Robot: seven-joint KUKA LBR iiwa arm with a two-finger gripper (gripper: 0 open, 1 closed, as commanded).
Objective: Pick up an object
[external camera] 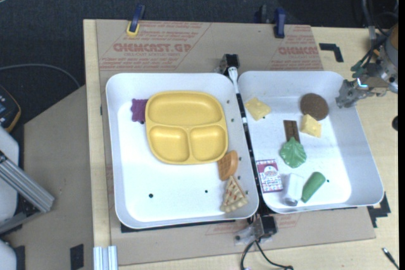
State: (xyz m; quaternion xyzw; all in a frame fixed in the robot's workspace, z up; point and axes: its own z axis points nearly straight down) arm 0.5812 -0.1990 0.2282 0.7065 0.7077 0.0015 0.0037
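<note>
Gripper [349, 95] at right bin [367, 155] edge, nothing held; jaw state cannot be told.
Brown disc [314, 105] nearest; should be approached vertically, centred.

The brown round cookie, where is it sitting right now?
The brown round cookie lies in the right bin, near its far right corner, just above a yellow cheese wedge and left of the gripper.
</note>
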